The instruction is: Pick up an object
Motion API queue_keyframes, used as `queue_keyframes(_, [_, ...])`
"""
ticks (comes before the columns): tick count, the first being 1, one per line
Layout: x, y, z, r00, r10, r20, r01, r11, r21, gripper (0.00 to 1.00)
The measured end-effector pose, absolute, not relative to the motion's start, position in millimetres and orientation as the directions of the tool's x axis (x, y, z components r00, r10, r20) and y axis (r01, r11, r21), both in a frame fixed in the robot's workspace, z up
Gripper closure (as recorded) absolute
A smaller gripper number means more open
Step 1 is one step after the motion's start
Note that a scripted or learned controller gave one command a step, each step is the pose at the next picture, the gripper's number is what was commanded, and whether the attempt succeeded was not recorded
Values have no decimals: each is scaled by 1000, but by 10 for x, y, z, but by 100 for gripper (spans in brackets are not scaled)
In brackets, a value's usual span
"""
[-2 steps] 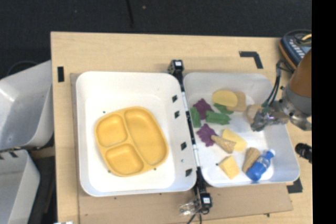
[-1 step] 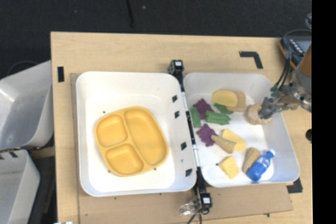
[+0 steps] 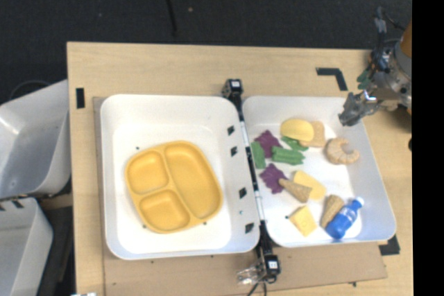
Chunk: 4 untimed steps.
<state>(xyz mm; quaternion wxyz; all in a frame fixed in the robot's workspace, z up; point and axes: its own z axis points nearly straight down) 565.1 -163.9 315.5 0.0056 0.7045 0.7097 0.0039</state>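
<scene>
On the pale wooden tabletop [image 3: 159,69] two shallow white bins sit side by side. The left white bin [image 3: 118,121] carries a yellow plastic plate with three compartments [image 3: 173,185], lying near its middle. The right white bin [image 3: 368,184] serves here as the landmark. Inside it, toward its far side, lies a yellow and tan rounded toy food piece [image 3: 302,130]; just right of that, near the bin's right wall, sits a beige shell-shaped piece [image 3: 341,150]. Toward the bin's left wall, close to the divider, lie purple leafy pieces [image 3: 266,143] and green pieces [image 3: 287,154], bunched together. Around the bin's middle rests a yellow wedge with a tan edge [image 3: 305,186]. Near its front edge lie a small yellow block [image 3: 303,220] and a blue plastic bottle with a white cap [image 3: 343,219], with a tan cone-like piece [image 3: 331,206] touching the bottle.

The grey claw [image 3: 354,109] hangs over the bin's far right corner, above the rim, apart from every toy. Nothing shows between its tips; whether it is released or clenched I cannot tell.
</scene>
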Motion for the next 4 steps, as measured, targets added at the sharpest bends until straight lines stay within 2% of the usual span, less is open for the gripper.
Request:
queue_keyframes(1, [5549,-2285,2128,5,1000,-2,1000,-5,-4,100])
queue_keyframes(2, [5963,-1345,3164,-12,1000,-1,1000,12,14,100])
queue_keyframes(3, [5908,-1459,1213,-2,1000,-1,1000,2,7,100])
queue_keyframes(4, [6206,12,2072,-16,1000,4,1000,16,13,100])
